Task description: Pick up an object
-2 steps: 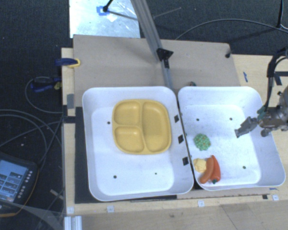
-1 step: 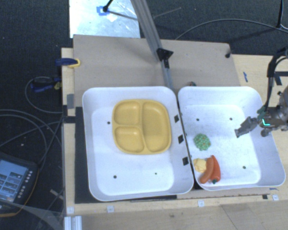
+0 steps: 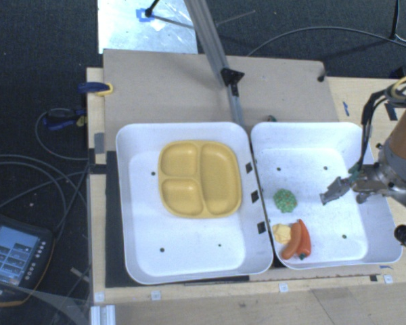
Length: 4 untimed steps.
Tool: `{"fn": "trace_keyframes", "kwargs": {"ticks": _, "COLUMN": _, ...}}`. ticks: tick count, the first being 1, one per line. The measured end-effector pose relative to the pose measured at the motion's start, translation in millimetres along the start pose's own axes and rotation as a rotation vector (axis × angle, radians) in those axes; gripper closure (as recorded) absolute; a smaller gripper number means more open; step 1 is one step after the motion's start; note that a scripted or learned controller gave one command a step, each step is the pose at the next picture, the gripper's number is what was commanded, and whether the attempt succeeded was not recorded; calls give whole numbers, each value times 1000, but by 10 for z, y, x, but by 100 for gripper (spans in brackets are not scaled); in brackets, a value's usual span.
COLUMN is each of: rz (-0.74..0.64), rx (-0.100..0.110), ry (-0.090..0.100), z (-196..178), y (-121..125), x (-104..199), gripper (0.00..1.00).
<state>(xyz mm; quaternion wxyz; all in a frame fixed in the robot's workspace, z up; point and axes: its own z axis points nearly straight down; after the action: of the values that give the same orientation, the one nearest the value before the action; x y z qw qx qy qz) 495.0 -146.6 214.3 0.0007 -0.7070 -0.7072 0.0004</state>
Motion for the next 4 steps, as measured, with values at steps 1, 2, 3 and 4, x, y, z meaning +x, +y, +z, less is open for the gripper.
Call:
{"fn": "trace_keyframes", "kwargs": {"ticks": 1, "rz": 0, "rx": 1, "ry": 1, "z": 425, "y": -39, "x": 4, "gripper": 0}}
{"fn": "trace_keyframes", "kwargs": {"ticks": 2, "rz": 0, "rx": 3, "ry": 1, "z": 1041, "y": 4, "x": 30, "gripper": 0}}
{"fn": "trace_keyframes", "kwargs": {"ticks": 3, "rz": 0, "rx": -5, "ry": 0, "z": 900, "y": 23, "x": 25, "gripper": 100}}
{"fn": "trace_keyframes", "kwargs": {"ticks": 4, "rz": -5, "rx": -8, "ry": -2, "z": 469, "y": 51, "x": 11, "gripper": 100}}
